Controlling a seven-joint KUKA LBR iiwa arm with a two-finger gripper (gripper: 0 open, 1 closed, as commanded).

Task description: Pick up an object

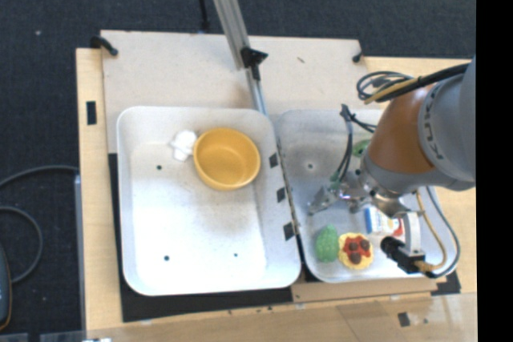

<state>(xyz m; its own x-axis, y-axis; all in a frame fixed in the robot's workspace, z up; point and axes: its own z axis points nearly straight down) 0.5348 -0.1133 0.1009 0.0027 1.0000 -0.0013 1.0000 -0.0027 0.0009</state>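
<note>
A: Starting at the left bin (144, 252): what's in it?

B: A yellow bowl (227, 158) sits upright near the back rim, with a small white crumpled object (183, 143) touching its left side. The rest of that floor is bare.

A: And the right bin (298, 172)?

B: Near its front edge lie a green fuzzy object (326, 243) and, just beside it on the right, a yellow round toy with red spots (356, 250). Those look like the likeliest things to pick, being nearest the arm.

A: Where's the gripper (346, 195)?

B: Low over the right bin, just behind those two pieces, under the orange band (401, 142). The wrist is angled down, presumably to reach them. How the gripper is set I cannot tell, and nothing visibly sits in it.
</note>
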